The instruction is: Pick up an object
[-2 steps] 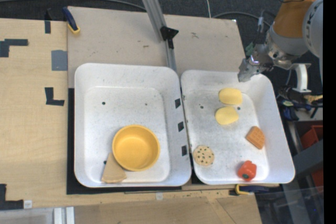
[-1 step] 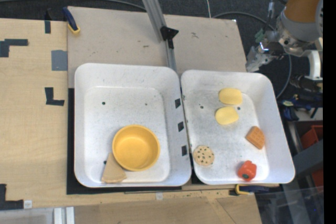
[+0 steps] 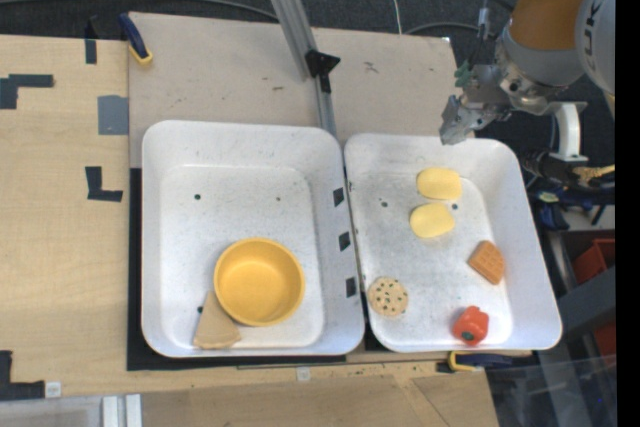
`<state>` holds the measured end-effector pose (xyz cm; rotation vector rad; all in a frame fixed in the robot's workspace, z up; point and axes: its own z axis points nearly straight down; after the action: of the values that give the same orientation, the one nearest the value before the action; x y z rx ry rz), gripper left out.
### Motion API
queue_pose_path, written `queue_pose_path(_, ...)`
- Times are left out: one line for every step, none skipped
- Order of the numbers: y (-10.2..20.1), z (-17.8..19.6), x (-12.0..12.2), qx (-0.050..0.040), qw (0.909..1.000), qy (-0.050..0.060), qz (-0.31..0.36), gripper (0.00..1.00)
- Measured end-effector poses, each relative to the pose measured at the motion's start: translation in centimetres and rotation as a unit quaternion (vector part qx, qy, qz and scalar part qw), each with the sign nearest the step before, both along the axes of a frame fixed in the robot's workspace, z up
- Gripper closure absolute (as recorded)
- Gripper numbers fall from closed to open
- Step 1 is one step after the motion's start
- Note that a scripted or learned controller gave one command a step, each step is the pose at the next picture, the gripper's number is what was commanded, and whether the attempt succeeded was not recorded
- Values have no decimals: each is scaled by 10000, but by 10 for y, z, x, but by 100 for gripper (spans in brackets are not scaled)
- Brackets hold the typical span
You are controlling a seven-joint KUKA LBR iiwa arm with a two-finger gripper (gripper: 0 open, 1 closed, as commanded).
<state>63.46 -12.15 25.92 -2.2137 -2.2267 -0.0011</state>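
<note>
Though plainly seen over the far rim of the right bin (image 3: pixel 531 215), hard to tell how far open the claw (image 3: pixel 462 121) is; nothing visibly in its hold. Just below it, inside that bin, two yellow lumps (image 3: pixel 438 183) one after the other, almost touching. Nearer the front, to the right, an orange wafer (image 3: pixel 487 262). At the front edge, a cookie (image 3: pixel 387 296) and a red pepper (image 3: pixel 471 324), well apart. Across the divide, in the left bin (image 3: pixel 150 215), a yellow bowl (image 3: pixel 259 281) upright, with a tan wedge (image 3: pixel 215 327) touching its front left side. Under both bins, the bench (image 3: pixel 230 65).
</note>
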Motion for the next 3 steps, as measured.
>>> queue_pose_path(59,-7,-19,1,10000,10,3,100)
queue_pose_path(98,-15,-40,-4,10000,16,-5,100)
queue_pose_path(147,-9,-65,1,10000,11,4,100)
